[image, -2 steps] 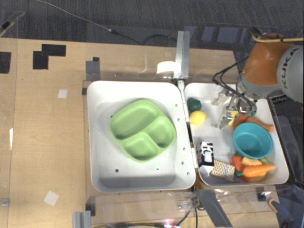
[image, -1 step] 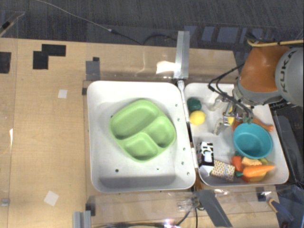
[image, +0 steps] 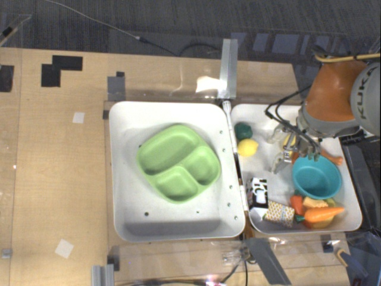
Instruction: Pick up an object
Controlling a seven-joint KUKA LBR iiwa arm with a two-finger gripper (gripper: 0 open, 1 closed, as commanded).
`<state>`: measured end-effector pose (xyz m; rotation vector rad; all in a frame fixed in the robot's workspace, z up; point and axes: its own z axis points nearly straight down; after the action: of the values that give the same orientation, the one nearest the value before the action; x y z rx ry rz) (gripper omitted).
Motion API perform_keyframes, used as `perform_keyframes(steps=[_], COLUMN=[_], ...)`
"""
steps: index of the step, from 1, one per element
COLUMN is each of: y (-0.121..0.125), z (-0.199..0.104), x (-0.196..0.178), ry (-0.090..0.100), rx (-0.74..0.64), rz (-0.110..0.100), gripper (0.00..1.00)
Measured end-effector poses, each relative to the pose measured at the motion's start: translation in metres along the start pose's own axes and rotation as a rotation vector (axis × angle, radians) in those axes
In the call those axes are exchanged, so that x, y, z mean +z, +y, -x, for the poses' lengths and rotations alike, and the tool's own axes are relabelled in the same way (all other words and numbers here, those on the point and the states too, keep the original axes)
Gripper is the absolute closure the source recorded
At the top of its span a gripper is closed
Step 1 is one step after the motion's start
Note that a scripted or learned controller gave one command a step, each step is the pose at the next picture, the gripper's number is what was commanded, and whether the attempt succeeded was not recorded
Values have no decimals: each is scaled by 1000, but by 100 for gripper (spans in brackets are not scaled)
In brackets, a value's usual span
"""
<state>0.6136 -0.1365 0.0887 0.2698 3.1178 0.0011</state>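
- The arm [image: 342,94] comes in from the right and hangs over the right bin [image: 271,115], with the gripper [image: 290,151] low near the bin's middle.
- Can't really tell how the gripper is set; it's a small, shiny tangle from this angle, and nothing clearly shows in its grasp.
- Closest thing to it is the teal bowl [image: 317,179], just beside it toward the front right, open side up.
- The yellow ball [image: 247,148] sits to the gripper's left, near the divider, with a dark green ball [image: 243,129] right behind it.
- Along the front edge of that bin: a black-and-white packet [image: 258,193], a patterned pouch [image: 280,212], and an orange carrot-like toy [image: 321,214] beside the bowl.
- The left bin [image: 128,213] holds a green divided plate [image: 178,162], well apart from the gripper.
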Motion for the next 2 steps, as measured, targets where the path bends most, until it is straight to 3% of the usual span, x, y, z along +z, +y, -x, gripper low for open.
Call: perform_keyframes(steps=[1,2], y=[2,-66], z=[5,36], x=[-16,-128], ry=[-18,-4], rx=[-4,-181], rz=[1,-4], gripper=[100,100])
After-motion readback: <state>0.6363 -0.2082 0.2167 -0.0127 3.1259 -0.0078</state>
